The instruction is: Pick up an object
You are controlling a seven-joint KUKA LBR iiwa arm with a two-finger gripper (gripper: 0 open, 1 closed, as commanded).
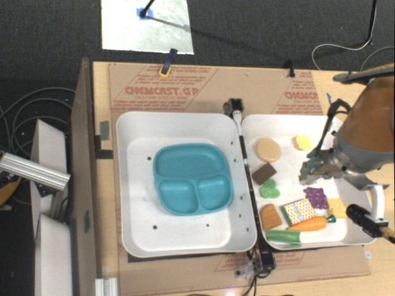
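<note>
The right bin holds several toy foods: a tan round cookie, a yellow piece, a brown block, a green piece, a brown bread slice, a checkered cracker, purple grapes, a carrot, a green cucumber and a yellow wedge. My gripper hangs low over the bin's right half, just above the grapes and right of the brown block. Nothing shows between its fingers.
The left bin holds a blue three-compartment tray. A black divider bar runs between the bins. The arm's grey body covers the right bin's far right side. Cables lie off the bench to the left.
</note>
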